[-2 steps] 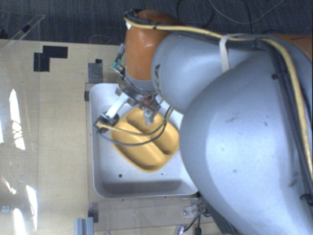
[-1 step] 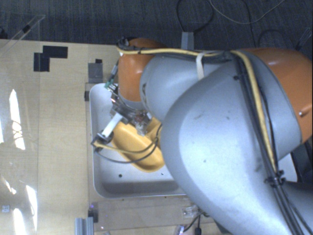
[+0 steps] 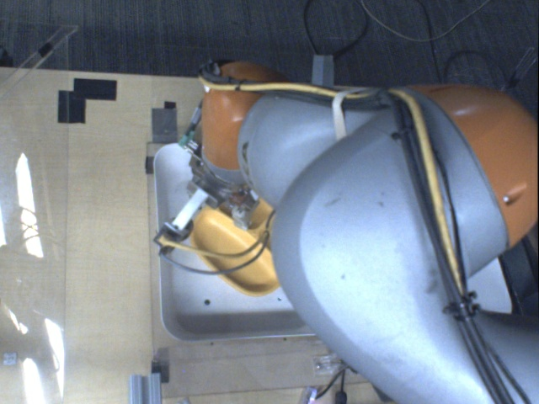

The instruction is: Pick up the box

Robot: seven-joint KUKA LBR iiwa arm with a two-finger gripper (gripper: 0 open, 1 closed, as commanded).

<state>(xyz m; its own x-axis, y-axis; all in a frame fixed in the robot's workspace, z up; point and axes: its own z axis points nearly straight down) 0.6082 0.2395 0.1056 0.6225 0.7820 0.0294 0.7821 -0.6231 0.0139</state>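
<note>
The tool (image 3: 229,202) hangs over a yellow lump (image 3: 232,257) in the bin (image 3: 173,310); apart or together, I cannot tell. The box is likely light and stiff: grip flat sides.

One white bin (image 3: 178,314); one yellow rounded object (image 3: 221,232); one grey-orange arm (image 3: 379,251); one black L-shaped mark (image 3: 93,88).
</note>
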